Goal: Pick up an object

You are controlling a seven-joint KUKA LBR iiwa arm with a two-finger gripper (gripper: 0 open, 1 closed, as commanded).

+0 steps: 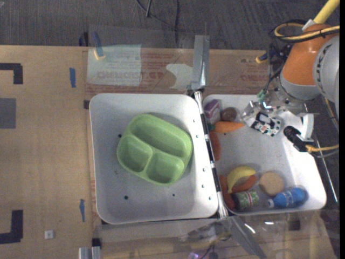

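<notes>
bins (102, 144): 2 | green divided tray (155, 149): 1 | carrot (228, 127): 1 | banana (240, 175): 1 | can (247, 200): 1 | blue bottle (288, 198): 1

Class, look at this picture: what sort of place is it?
Probably a robotics lab test bench: a robot arm over two white bins, toy food like a carrot, and taped markers on the board.

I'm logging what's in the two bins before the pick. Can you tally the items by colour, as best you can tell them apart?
Green: 2, the divided tray and the can
Orange or red: 4, the carrot, the piece by the divider, the sausage, the piece at the corner
Yellow: 1, the banana
Blue: 1, the bottle
Tan: 1, the round disc
Purple: 1, the carton
Brown: 1, the small ball
Total: 11
</notes>
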